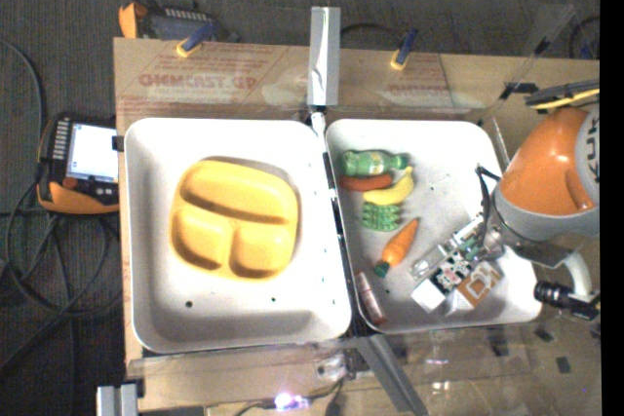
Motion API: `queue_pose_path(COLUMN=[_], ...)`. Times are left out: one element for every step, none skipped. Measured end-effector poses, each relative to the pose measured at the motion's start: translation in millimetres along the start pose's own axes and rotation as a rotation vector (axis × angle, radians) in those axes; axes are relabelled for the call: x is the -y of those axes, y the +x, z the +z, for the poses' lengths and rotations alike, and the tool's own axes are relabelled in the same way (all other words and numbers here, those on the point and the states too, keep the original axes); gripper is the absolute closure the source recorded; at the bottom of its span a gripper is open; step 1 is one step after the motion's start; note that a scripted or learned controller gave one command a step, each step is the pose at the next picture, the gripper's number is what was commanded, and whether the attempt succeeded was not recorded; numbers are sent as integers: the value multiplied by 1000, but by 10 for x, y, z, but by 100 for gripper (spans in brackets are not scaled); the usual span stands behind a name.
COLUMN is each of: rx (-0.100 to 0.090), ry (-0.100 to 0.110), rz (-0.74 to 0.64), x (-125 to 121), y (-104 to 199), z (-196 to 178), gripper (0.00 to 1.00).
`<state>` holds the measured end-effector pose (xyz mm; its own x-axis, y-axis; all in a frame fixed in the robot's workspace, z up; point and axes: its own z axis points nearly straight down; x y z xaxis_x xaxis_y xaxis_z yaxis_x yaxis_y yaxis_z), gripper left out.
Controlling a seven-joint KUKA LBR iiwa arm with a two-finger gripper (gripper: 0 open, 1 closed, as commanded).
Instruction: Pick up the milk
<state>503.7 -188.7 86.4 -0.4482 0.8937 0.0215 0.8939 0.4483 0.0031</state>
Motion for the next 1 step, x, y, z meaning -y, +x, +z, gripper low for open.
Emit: queue_pose_path(rx=[20], ry=[-8], rz=[5], x=[-17], y=[-61], z=[-88], gripper=[100])
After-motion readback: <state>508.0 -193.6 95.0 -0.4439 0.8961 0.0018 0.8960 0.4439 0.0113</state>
